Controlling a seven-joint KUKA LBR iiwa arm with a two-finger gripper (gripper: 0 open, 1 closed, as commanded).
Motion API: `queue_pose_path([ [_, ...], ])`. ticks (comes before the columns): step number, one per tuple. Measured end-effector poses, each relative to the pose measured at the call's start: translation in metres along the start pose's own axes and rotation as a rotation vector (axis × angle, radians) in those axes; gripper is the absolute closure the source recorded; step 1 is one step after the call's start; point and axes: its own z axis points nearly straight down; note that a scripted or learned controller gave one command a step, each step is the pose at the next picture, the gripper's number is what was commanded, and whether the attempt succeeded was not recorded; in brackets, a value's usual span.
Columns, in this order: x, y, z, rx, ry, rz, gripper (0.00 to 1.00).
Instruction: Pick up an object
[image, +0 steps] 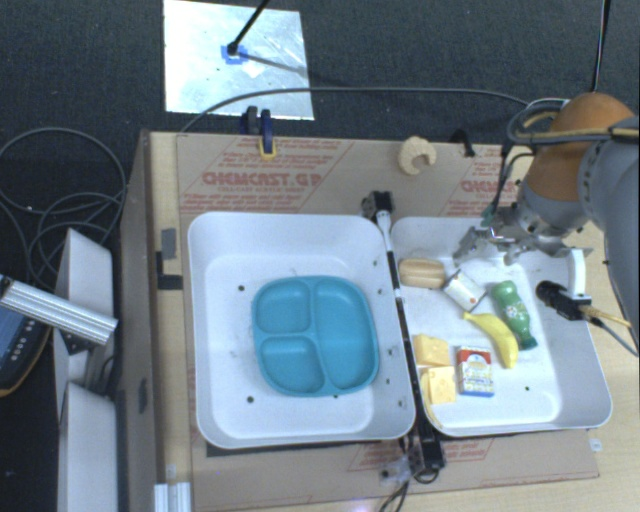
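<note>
The right bin (585, 395) holds several small items: a tan bread roll (421, 272), a small white bottle (461, 291), a green bottle (512, 311), a banana (498, 338), two yellow cheese blocks (432, 350) and a red and white box (475, 371). My gripper (492, 246) hangs over the far part of this bin, just behind the white bottle and the green bottle. Its metal fingers are spread open with nothing between them.
The left bin (215, 250) holds a blue divided plate (313, 335). A tan ring-shaped object (417, 154) and a blue and yellow clamp (262, 130) lie on the board behind the bins. Cables trail on the floor at the left.
</note>
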Motion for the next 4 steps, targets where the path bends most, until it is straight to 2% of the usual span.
queue_pose_path([
  [1,0.002,-0.052,0.019,0.008,0.002,0.003,0.00],
  [2,0.001,-0.098,0.018,0.007,0.002,0.003,0.00],
  [3,0.037,-0.128,0.017,0.005,0.002,0.002,0.00],
  [4,0.036,-0.126,0.006,0.002,0.001,0.002,1.00],
])
